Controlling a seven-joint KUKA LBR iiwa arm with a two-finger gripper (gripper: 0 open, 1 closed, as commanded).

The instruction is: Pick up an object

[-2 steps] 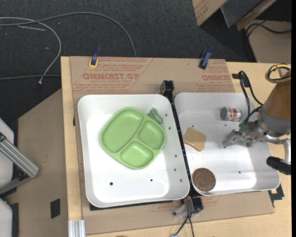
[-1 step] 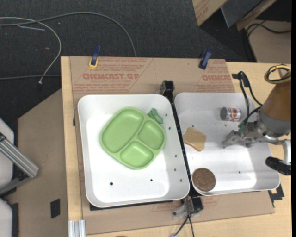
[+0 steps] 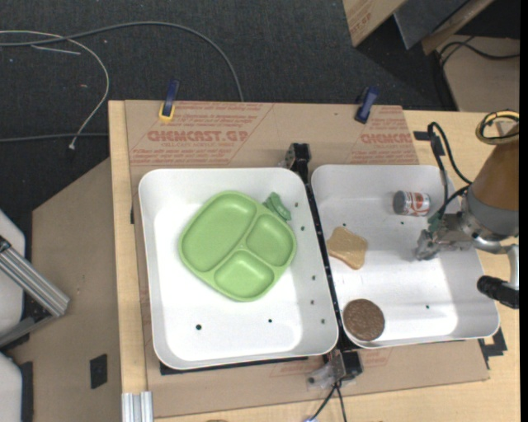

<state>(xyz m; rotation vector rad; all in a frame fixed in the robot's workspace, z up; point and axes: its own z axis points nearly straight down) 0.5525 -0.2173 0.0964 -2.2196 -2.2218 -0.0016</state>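
Green plastic divided tray [image 3: 238,245] lies in left bin [image 3: 165,330], three compartments, rounded corners, long axis on diagonal; small green piece [image 3: 278,206] touches its upper right edge. In right bin [image 3: 462,317] you see tan bread-like slice [image 3: 347,247] near left wall, brown speckled disc [image 3: 364,319] at front rim, small silver can [image 3: 411,202] with red label on its side, long axis left-right. Gripper [image 3: 429,245] sits low over bin floor, right of slice, below can; fingers' spread: you cannot tell; nothing seen between them.

Dark carpet [image 3: 247,49] was seen around the bench, crossed by grey cables [image 3: 99,66]; cardboard boxes [image 3: 412,21] were stacked behind.
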